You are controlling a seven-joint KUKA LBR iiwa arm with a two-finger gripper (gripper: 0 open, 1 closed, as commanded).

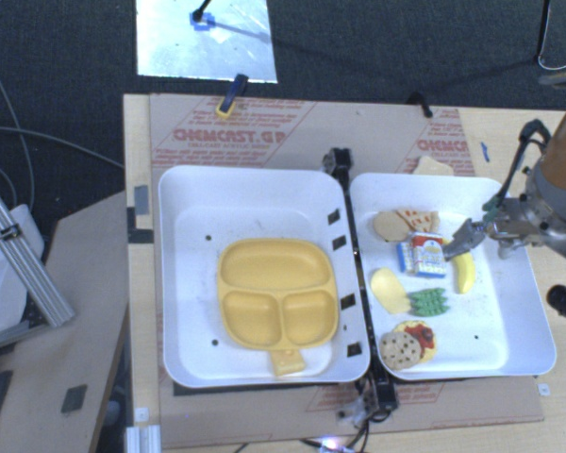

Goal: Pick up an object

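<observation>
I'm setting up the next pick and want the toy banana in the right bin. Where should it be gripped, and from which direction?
Grip the banana across its narrow middle, coming straight down from above. It lies flat and runs up-down in the view, so the fingers should close left to right. The carton sits close on its left, leaving little room there. The end effector hovers just beside its upper end.

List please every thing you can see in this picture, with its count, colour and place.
left bin: 1, white, left half of bench
right bin: 1, white, right half of bench
divided tray: 1, yellow, in left bin
banana: 1, yellow, right bin, right of carton
small carton: 1, white, red and blue, middle of right bin
green piece: 1, green, below carton
cookie: 1, brown, near front of right bin
gripper: 1, grey, over right bin beside carton
</observation>
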